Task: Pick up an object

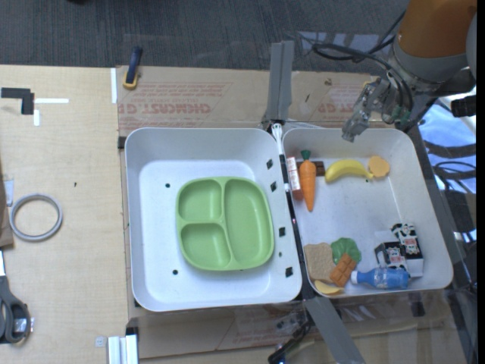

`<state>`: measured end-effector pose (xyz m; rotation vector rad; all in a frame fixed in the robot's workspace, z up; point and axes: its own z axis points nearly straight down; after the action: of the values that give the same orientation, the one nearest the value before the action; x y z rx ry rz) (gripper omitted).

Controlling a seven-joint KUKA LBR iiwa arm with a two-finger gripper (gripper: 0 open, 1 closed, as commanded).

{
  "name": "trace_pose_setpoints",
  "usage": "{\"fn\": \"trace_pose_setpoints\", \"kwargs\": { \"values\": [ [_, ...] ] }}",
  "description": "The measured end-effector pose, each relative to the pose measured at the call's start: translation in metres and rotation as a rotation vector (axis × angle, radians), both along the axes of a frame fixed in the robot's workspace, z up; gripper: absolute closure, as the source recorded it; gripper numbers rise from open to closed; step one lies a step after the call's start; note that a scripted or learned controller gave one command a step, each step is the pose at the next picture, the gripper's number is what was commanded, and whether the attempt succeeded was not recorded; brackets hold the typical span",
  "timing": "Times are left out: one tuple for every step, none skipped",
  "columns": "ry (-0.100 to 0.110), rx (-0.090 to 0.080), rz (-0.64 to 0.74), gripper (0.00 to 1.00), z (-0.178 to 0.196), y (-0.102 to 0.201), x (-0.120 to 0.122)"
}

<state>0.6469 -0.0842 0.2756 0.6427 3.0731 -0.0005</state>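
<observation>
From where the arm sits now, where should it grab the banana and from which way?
Grip the banana across its thick middle, coming straight down from above. It lies flat on the right bin's floor, lengthwise left to right, with open floor in front and behind for the fingers. Avoid its right tip, which touches the small orange piece. The claw hangs nearby.

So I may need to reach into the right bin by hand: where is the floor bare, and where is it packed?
The right bin is bare in the middle, between the banana above and the milk carton and bottle below. The near edge is crowded: bread, bottle, carton. The carrot lines the left wall. The claw hangs at the far rim.
</observation>
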Motion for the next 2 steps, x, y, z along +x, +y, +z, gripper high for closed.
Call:
{"fn": "trace_pose_setpoints", "kwargs": {
  "values": [
    [0.0, 0.001, -0.127, 1.0, -0.012, 0.098, -0.002],
    [-0.002, -0.001, -0.063, 1.0, 0.028, 0.061, 0.0]
  ]
}}
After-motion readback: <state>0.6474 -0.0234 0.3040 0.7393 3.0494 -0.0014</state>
